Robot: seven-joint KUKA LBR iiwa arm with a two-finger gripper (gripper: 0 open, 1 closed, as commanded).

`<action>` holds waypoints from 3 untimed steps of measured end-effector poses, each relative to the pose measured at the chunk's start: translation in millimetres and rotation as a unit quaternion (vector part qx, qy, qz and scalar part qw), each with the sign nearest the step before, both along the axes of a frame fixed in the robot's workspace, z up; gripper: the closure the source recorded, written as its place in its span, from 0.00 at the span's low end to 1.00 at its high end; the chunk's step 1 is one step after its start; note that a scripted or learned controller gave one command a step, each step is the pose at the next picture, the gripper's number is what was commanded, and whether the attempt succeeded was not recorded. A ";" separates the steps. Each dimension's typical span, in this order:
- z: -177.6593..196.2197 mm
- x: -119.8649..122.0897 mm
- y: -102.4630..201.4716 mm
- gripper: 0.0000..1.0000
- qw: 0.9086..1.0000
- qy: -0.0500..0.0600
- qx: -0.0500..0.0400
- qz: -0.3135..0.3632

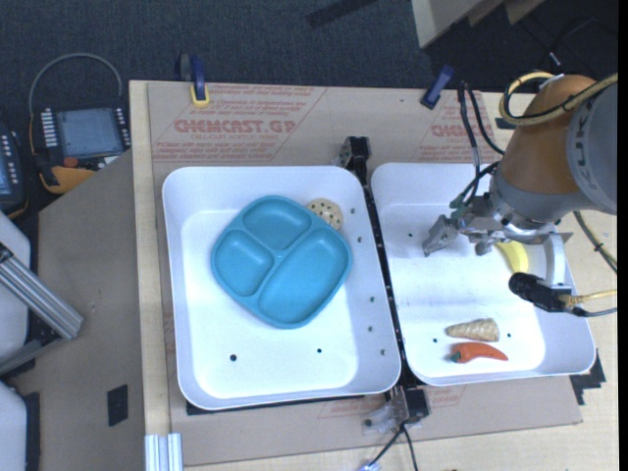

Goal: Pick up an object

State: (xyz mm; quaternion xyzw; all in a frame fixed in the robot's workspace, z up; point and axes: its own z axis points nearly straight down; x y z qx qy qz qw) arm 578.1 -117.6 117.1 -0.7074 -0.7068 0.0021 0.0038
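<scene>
Dark blue carpet behind, a plywood bench [294,116] in front with red lettering, bearing 2 shallow white bins side by side. Left bin [196,361]: holds a blue 3-part plate [282,260], with a round cookie [324,210] touching its far right edge. Right bin [422,292]: holds a yellow banana [511,254] on the right side, partly hidden under the arm, plus a pale cone-shaped piece [474,330] and a red pepper [479,353] lying close together near the front edge.

Grey arm with orange band [549,155] reaching in from the right, gripper [461,230] hanging over the far part of the right bin, just left of the banana. Fingers spread apart, pointing left and down, nothing between them.

Step in hand, by judgement: the approach, no grasp yet. Closest candidate seems the banana, just beside the gripper; the cone and pepper sit nearer the front, well apart from it. Next move calls for lining up over 1 item, dropping to the bin floor, and closing on it.

Off the bench at far left: a small screen [86,130] with a looped cable, and a metal rail [39,292] at the left edge.
</scene>
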 end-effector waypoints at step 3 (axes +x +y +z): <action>31.3 -7.1 -4.1 1.00 1.000 -0.007 -0.002 0.000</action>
